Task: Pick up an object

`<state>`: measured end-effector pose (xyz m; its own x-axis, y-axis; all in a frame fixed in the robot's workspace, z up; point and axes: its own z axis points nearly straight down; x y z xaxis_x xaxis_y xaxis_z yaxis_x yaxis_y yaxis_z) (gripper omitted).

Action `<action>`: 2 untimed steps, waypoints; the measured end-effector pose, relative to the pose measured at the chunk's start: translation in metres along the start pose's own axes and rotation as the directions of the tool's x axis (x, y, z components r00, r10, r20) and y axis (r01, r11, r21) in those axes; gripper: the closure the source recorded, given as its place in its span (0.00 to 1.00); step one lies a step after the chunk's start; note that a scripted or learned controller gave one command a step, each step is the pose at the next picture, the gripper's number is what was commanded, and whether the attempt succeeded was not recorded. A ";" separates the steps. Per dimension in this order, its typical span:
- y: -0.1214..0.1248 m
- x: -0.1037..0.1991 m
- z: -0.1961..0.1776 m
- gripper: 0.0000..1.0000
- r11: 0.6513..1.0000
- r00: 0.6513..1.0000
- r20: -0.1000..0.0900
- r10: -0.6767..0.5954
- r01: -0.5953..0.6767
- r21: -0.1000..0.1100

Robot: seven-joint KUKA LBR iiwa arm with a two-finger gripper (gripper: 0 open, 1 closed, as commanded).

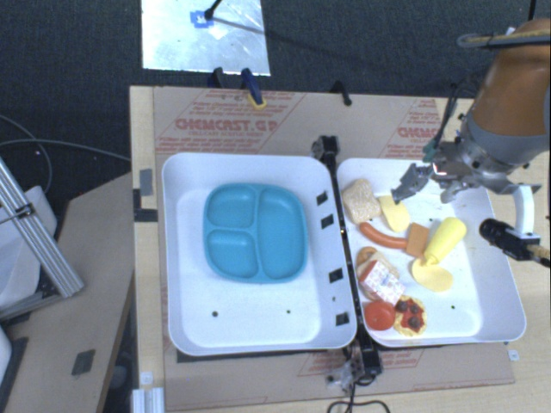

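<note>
Gripper [411,183] with fingers spread, grasping nothing, poised over right bin [491,304] near bread [361,200] and cheese wedge [395,214]. Nothing lifted; descent, grasp and raising left.

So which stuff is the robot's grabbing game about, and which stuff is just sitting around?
For the job:
- gripper, above the right bin
- toy food there: bread, sausage, yellow bottle, tomato, pizza slice

Just lying about:
- blue divided plate in the left bin
- shiny sheet on the floor
- blue clamp
</note>
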<state>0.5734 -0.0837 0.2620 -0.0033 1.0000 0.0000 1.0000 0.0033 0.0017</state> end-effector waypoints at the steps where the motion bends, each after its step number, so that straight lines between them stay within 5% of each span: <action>1: 0.024 -0.132 0.082 0.00 1.000 1.000 0.006 0.012 -0.012 0.004; 2: 0.056 -0.092 0.182 0.00 1.000 1.000 -0.002 -0.003 0.003 0.000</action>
<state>0.6298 -0.1758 0.0806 -0.0063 1.0000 0.0018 1.0000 0.0063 0.0014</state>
